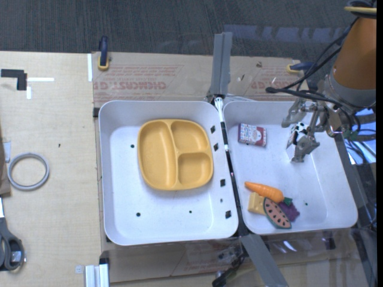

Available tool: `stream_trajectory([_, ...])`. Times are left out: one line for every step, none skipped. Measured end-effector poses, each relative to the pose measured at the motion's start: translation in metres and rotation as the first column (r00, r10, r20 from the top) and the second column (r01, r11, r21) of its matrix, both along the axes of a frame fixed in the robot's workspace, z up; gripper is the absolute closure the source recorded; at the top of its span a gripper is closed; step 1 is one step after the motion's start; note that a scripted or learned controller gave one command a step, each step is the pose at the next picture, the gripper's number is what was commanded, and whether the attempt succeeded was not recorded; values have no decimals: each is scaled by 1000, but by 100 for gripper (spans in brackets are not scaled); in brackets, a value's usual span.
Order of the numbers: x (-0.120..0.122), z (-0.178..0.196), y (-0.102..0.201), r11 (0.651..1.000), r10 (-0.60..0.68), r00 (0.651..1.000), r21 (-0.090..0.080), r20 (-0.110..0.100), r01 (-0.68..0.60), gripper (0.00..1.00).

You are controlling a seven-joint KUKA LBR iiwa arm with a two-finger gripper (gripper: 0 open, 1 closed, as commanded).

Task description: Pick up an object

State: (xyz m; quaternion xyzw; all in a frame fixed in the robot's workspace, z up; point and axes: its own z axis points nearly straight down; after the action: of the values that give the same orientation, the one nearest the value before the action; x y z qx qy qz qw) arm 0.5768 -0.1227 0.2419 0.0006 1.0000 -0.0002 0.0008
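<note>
White right bin [335,202]: claw [302,141] grips a black-and-white object [305,137] near the far wall.

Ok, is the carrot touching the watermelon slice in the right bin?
Cannot tell. In the camera view the carrot lies just above the watermelon slice; no clear gap or contact shows between them.

Both white bins [119,220] look like smooth, slightly glossy plastic; the yellow divided plate [175,154] is matt plastic; the bench [54,220] is pale wood.
</note>
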Motion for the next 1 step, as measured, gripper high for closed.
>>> stream_trajectory([-25,-51,34,882,-472,882,-1,-2,472,0])
